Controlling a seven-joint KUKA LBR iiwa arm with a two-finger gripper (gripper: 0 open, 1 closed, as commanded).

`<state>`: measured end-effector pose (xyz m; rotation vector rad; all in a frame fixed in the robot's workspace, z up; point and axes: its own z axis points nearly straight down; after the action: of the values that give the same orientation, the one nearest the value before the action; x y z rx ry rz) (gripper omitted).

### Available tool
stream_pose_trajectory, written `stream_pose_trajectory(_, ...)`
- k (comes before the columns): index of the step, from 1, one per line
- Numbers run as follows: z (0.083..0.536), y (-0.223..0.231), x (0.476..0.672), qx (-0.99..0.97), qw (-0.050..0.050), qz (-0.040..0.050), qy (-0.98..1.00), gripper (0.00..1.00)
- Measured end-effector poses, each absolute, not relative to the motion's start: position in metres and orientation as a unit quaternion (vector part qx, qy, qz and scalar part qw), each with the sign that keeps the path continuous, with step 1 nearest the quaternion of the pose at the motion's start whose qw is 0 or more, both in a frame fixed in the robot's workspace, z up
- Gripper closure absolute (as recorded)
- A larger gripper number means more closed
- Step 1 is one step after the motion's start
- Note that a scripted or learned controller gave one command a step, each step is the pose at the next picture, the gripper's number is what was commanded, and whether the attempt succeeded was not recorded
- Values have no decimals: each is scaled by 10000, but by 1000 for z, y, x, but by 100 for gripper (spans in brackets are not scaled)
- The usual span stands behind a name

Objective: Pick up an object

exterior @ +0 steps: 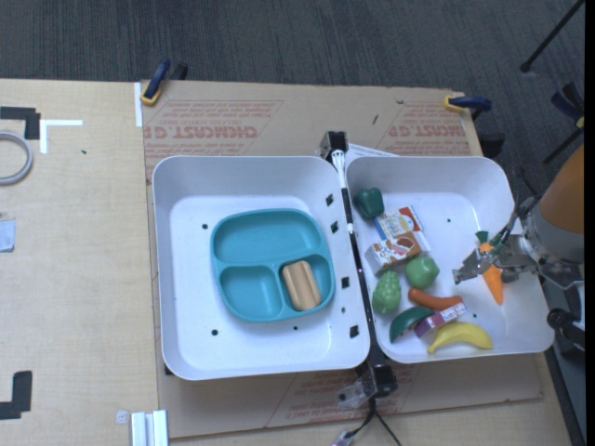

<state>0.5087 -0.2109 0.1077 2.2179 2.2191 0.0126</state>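
We see the arm [567,203] cut off at right, gripper [485,266] jaws seemingly pinching a carrot [494,284] in right bin [483,179], bread [299,284] on teal tray [244,249] in left bin [186,268].

Pale wooden bench [74,277], with a printed cardboard sheet [232,124] laid on it. A blue clamp [156,80] grips the sheet's upper left corner and a second clamp [468,104] its upper right corner.

On the sheet, a left bin [177,277] and a right bin [446,179] stand side by side, touching. Black clips join them at the far end [335,143] and the near end [376,377].

A teal divided plate [251,240] lies flat in the left bin.

Black tape marks [20,119] sit on the bench's left side, beside what appears to be a grey ring [14,161], cut off by the frame edge.

Dark carpet [297,17] lies beyond the bench.
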Motion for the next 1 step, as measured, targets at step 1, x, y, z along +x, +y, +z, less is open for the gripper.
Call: stream_pose_trajectory(1, 92, -195, 518, 7064, 1, 1, 7078, 0)
